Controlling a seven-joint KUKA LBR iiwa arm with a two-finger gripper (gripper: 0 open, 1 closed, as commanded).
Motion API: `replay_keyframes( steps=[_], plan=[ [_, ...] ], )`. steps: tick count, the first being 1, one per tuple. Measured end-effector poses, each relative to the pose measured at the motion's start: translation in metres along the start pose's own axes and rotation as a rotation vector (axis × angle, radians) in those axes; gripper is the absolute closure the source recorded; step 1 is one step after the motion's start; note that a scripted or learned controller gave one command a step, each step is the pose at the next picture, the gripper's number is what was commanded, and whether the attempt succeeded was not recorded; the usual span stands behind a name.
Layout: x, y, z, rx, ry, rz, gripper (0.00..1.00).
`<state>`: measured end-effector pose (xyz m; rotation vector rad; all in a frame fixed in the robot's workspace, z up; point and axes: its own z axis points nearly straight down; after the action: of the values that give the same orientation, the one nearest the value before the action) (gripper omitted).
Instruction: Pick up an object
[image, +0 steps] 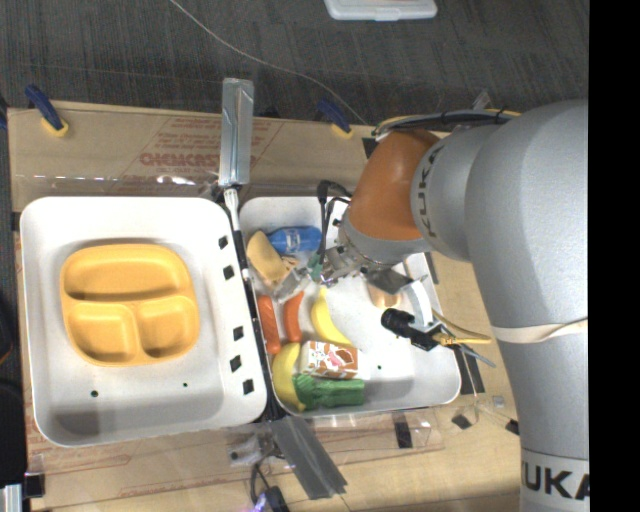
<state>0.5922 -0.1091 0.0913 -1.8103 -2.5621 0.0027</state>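
Camera view shows the gripper (318, 268) low in the right bin (440, 385), among a crowded banana (322, 316), carrots (271, 320) and bread (265, 256); nothing visibly held. Risk: neighbours jostle and the chosen piece slips aside.

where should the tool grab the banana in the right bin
Grip the banana across its narrow middle, coming straight down from above. It lies flat and curved, running up and down the view, with bare white floor of the right bin on its right side; the orange carrot crowds its left.
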Motion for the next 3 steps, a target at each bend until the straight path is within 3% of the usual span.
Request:
replay_keyframes(
  steps=[1, 2, 3],
  plan=[
    [-0.001, 0.000, -0.011, -0.001, -0.001, -0.003, 1.00],
    [-0.001, 0.000, -0.010, -0.001, -0.001, -0.003, 0.00],
    [0.030, -0.068, 0.000, -0.002, -0.002, -0.082, 0.00]
  ],
)
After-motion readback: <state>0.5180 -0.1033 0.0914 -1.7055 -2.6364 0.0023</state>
